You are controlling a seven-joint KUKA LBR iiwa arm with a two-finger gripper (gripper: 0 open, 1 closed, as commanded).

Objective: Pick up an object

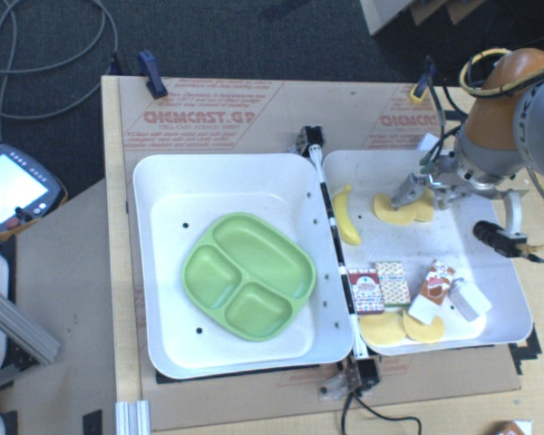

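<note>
Claw (pixel 415 191) low in the right bin (pixel 512 320), over a flat yellow piece (pixel 401 210).
Its fingers look spread, nothing between them, though the view is blurry; the banana (pixel 345 216) lies just left of it.

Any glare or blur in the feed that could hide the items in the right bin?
Camera view: light is even and soft; the white bins look bright but not blown out; banana and cartons read sharp; the gripper casts a faint shadow, its fingertips slightly soft.
</note>
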